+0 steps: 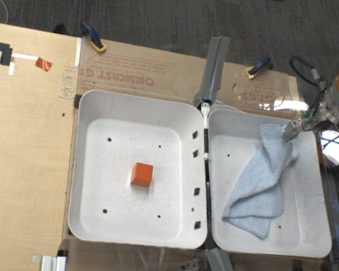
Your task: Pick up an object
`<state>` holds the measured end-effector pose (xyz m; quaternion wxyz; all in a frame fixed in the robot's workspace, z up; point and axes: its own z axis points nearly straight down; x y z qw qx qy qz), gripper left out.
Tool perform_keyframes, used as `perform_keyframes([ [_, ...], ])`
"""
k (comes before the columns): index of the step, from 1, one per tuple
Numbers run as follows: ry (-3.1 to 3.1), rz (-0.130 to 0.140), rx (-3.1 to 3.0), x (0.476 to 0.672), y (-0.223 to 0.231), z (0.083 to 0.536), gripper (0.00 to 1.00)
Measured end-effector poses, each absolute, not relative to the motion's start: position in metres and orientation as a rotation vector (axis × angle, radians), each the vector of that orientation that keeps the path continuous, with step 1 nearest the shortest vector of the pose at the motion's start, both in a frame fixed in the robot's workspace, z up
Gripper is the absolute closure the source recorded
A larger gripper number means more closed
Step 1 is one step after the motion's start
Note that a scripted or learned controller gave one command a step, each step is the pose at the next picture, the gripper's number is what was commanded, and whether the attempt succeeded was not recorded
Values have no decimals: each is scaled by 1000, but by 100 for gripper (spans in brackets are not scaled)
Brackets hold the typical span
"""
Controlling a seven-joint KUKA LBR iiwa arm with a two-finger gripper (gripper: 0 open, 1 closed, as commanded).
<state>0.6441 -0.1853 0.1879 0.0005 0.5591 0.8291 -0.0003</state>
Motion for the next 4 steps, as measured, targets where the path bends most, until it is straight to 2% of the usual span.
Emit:
perform_keyframes([
  [1,2628,-1,1714,660,-187,185,100],
  [3,2500,0,1900,659,-178,184,100],
  [4,2471,-1,1939,656,-176,156,100],
])
